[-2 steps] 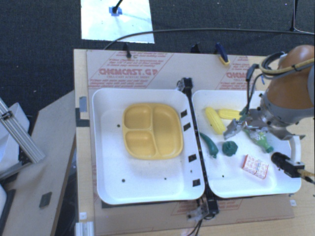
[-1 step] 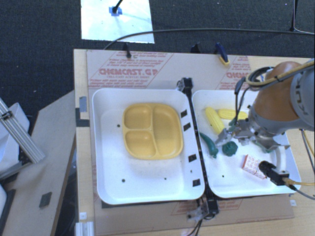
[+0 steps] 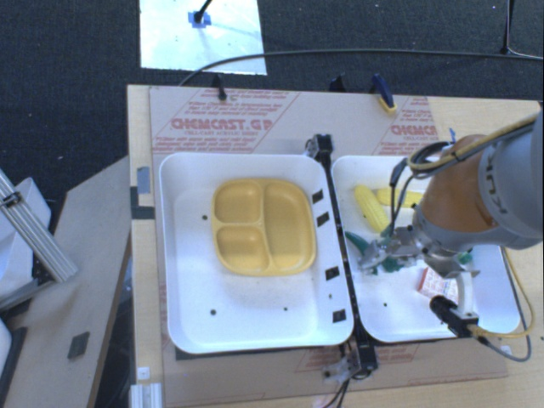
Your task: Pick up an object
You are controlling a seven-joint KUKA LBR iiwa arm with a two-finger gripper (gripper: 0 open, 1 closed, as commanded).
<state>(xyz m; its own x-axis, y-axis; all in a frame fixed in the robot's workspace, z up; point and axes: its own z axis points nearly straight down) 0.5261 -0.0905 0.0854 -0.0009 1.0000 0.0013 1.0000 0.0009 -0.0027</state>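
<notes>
You see two shallow white bins lying side by side on the bench, their smooth plastic rims meeting along a dark seam fitted with small black clips. The left bin (image 3: pixel 183 228) holds a yellow plate (image 3: pixel 262 226), a rounded square of glossy plastic moulded into three compartments, lying flat near the bin's middle.

In the right bin (image 3: pixel 399 325) the arm (image 3: pixel 476 194) reaches in from your right, its grey casing giving way to a broad orange band above the wrist. The gripper (image 3: pixel 378 257) sits low over the bin's left part, metallic and pale, just beside a small green object (image 3: pixel 357 243) whose shape is too tangled with the metal to make out. Whether the claw is spread or closed cannot be told from here, nor whether anything lies between its tips.

Just above the gripper you find a corn cob (image 3: pixel 369 206), yellow and knobbly, tilted on the bin floor. Another yellow piece (image 3: pixel 399 197) lies beside it, partly hidden by the arm. A small red and white packet (image 3: pixel 435 283) rests flat lower right of the gripper, half under the wrist.
</notes>
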